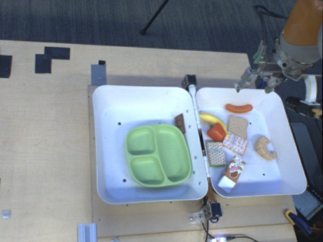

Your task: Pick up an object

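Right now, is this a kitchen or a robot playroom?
Probably a robot test lab, not a kitchen. Two shallow white plastic bins sit on a pale wooden bench, toy food like a small yellow banana fills one, and a grey-and-orange robot arm hangs above.

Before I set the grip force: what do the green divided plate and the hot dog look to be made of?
The green divided plate looks like moulded plastic, matte to slightly satin: uniform colour, soft rounded compartment ridges. The hot dog seems to be toy plastic or rubber, smooth and evenly orange-red with a faint sheen; which of the two is unclear from here.
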`<state>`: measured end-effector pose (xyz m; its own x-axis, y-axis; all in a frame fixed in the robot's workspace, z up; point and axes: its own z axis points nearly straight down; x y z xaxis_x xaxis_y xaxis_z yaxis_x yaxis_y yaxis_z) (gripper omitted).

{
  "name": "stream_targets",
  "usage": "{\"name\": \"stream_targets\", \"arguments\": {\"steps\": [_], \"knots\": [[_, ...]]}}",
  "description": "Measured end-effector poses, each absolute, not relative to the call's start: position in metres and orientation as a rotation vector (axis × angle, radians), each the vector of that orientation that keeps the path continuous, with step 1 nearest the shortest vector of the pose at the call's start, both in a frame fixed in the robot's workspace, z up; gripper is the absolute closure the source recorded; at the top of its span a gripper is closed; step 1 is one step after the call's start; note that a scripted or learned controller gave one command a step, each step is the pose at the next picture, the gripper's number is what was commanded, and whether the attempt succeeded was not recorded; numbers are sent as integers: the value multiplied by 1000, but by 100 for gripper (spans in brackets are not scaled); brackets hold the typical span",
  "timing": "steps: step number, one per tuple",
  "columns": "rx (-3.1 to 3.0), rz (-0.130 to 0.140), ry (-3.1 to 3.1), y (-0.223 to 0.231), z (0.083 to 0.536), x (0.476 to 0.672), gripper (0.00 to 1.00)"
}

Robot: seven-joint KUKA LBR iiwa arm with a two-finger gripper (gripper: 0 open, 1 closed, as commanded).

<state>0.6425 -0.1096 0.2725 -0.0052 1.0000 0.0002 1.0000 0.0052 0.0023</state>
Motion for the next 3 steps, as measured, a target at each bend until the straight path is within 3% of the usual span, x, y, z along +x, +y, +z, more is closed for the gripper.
{"name": "stream_targets", "arguments": {"steps": [1,2,3], "knots": [[2213,8,2220,-113,89,633,0],[2208,12,2217,-114,102,634,100],[2208,11,2217,-114,101,634,0]]}}
